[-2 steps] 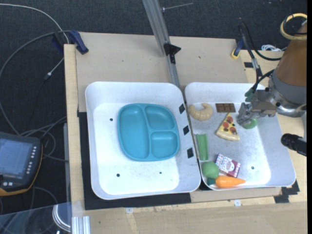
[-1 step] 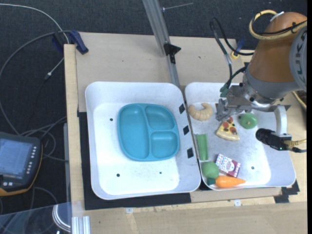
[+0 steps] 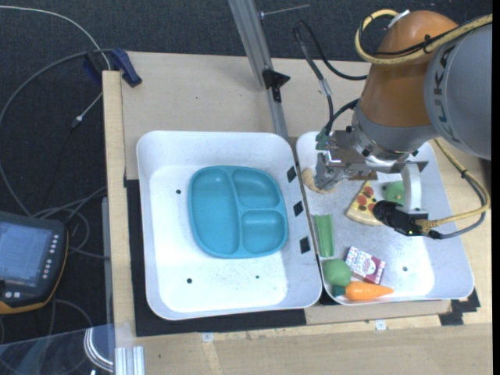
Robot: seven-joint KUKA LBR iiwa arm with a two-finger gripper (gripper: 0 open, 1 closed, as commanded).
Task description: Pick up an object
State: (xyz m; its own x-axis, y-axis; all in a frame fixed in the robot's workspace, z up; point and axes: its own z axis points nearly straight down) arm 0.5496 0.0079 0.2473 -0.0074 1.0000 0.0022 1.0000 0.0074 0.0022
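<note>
A KUKA arm's tool (image 3: 328, 174) hangs over the upper-left corner of the right bin (image 3: 449, 276), right of centre in the frame; whether it is spread or pressed together cannot be told from this angle, and nothing is seen held in it.

Just beside the tool, toward the lower right, lies a toy pizza slice (image 3: 364, 204), partly under the wrist hardware. Below it, along the bin's left wall, rests a green stick-shaped piece (image 3: 323, 233), then a rounded green toy (image 3: 337, 271), a small printed packet (image 3: 365, 265) and an orange carrot (image 3: 368, 291) at the bin's lower edge.

All look like light, stiff play food, probably smooth plastic and a little slippery; the carrot and green piece seem best taken across their narrow width, mid-length.

The left bin (image 3: 156, 287) carries a blue divided plate (image 3: 237, 211).
</note>
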